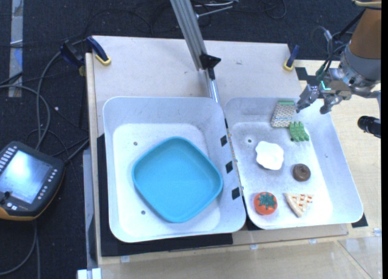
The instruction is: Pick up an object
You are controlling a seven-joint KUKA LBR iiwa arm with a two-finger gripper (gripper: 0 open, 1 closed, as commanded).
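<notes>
- The gripper [315, 100] hangs over the right bin's [342, 168] far corner, fingers spread apart, nothing between them.
- Grey sponge [282, 113] sits just left of it, green toy [297, 131] right beside that.

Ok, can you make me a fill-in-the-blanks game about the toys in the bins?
1. The big plate in the left bin is ___.
2. The tomato sits beside a slice of ___.
3. The gripper hangs over the ___ bin.
4. The brown donut lies to the ___ of the white toy.

Missing words: blue; pizza; right; right
</notes>
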